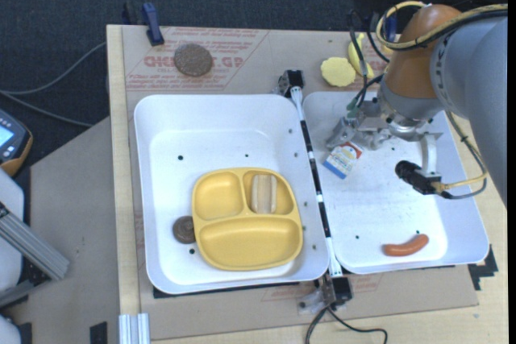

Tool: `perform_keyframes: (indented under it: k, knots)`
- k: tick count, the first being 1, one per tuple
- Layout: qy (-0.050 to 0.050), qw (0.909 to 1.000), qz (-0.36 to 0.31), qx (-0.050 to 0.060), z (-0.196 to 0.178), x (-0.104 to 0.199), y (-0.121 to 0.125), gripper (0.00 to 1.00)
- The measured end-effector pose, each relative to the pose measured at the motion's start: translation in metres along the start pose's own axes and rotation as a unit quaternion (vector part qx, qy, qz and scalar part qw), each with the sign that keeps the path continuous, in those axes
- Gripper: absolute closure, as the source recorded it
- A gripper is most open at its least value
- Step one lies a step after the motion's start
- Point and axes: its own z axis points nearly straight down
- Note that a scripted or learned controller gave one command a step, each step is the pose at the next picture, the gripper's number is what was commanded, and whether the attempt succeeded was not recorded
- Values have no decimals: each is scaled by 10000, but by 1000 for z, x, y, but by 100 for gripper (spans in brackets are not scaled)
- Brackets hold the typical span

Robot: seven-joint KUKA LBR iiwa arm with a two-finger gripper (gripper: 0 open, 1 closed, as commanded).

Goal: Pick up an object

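Observation:
In the right bin (451, 209) lies a small white carton with blue and red print (342, 160), near the bin's left wall. My gripper (355, 138) hangs directly over the carton's upper end, low in the bin, and may be touching it. The grey arm with its orange band (413, 64) comes in from the upper right. An orange-red sausage (405, 246) lies near the front edge of the same bin, well apart from the gripper.
The left bin (161, 141) holds a yellow divided tray (242, 238) with a pale bread roll (264, 193) in one compartment, and a brown cookie (185, 230) beside the tray. On the bench behind the bins lie a brown disc (193, 59), a yellow lump (339, 71) and a blue clip (151, 22).

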Motion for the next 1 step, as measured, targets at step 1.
perform_keyframes:
  k: [1]
  knots:
    - [-5, 10000, -2, -33, -12, 0, 2, 100]
